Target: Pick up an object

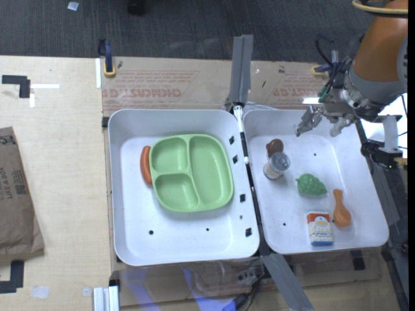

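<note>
progress: nothing picked up yet, whole grasp judged left | gripper [321, 123]: seen over far edge of right bin [373, 186], fingers apart, nothing between them | candidates in right bin: brown obj [274, 146], small jar [277, 166], green obj [311, 185], orange obj [341, 209], carton [320, 228] | left bin [120, 193]: green tray [193, 172], orange sausage-like obj [146, 164]

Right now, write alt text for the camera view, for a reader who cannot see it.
A grey and orange robot arm's open claw hovers over the far edge of the right white bin, holding nothing. That bin holds a brown object, a small jar, a green toy, an orange drumstick-shaped toy and a small carton. The left bin holds a green divided plate beside an orange sausage-shaped toy.
</note>
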You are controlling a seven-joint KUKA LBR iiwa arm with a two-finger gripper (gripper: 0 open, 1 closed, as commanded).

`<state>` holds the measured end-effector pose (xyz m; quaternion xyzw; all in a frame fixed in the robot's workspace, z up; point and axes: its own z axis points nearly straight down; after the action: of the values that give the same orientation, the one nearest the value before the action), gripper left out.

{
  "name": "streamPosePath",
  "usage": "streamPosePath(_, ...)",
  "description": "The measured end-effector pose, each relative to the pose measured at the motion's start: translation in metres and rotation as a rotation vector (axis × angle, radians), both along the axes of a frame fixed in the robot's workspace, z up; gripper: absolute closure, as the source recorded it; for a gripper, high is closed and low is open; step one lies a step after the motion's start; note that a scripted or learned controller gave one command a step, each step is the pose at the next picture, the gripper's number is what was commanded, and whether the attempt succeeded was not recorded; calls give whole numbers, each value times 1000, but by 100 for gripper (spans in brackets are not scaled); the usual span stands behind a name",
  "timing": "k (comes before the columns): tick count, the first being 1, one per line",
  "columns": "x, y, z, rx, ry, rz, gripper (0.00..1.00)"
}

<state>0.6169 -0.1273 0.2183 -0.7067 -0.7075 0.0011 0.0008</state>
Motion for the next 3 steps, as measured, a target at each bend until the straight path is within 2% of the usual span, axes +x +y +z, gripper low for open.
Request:
streamPosePath(1, 24, 32, -78, -1, -1, 62, 0)
streamPosePath(2, 34, 24, -126, 0, -2, 260, 0)
streamPosePath(3, 35, 23, -116, -1, -4, 257, 100)
